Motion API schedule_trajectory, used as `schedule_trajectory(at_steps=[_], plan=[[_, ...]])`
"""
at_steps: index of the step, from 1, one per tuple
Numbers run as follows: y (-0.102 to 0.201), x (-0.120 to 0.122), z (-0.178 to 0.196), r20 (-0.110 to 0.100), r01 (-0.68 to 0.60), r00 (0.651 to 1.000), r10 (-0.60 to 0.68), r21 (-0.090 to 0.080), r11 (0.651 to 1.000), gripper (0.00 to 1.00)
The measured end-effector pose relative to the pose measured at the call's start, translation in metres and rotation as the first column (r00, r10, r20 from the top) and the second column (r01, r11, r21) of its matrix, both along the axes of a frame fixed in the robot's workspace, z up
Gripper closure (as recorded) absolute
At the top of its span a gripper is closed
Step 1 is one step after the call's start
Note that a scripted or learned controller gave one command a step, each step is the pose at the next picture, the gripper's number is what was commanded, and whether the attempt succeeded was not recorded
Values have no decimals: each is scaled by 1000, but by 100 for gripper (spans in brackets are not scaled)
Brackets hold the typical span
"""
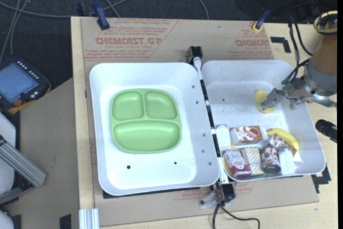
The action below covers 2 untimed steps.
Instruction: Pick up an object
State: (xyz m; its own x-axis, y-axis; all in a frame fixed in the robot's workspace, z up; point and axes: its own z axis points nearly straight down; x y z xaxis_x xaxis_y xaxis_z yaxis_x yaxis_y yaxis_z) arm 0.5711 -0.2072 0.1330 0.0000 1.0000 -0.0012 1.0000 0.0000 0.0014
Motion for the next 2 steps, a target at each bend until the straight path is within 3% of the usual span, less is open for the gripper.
schedule_trajectory(at_steps=[1,2], plan=[[49,33,-48,0,-1,1000,1,2,1000,0],[17,69,9,2,-1,1000,1,-1,1000,0]])
